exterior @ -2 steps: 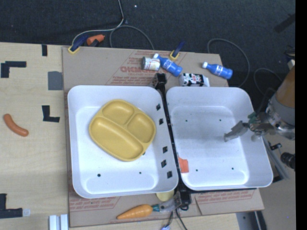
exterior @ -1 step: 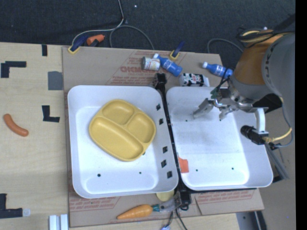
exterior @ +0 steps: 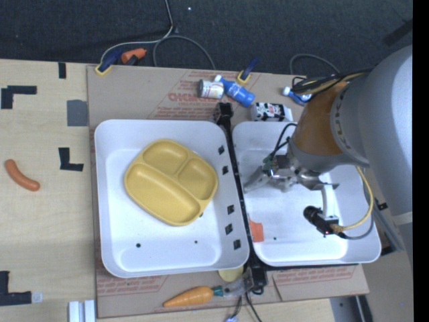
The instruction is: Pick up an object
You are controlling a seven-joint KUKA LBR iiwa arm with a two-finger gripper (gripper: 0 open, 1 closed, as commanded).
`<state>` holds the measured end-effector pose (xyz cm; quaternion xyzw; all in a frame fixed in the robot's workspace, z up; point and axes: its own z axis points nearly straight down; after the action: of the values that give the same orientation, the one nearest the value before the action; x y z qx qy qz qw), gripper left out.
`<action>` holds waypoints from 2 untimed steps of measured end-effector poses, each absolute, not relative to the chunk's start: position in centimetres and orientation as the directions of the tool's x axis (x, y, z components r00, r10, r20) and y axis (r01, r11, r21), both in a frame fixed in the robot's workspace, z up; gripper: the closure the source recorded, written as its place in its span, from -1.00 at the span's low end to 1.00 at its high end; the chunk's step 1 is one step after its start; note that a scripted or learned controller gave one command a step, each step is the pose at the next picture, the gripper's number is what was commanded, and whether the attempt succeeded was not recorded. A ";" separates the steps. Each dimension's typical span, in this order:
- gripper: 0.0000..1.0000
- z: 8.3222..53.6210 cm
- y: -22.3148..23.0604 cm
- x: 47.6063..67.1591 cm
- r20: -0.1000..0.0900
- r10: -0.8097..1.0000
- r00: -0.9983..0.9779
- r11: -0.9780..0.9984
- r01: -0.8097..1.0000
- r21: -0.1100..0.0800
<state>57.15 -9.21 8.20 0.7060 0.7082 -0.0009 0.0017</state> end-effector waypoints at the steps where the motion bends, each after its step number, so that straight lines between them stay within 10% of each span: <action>1: -1.00 19.1 -3.5 62.6 0.000 1.000 -0.008 0.008 1.000 0.011; 2: -1.00 18.4 -5.4 63.6 -0.001 1.000 -0.001 0.001 1.000 -0.001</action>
<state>63.59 -5.44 18.39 0.7069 0.7073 -0.0005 0.0000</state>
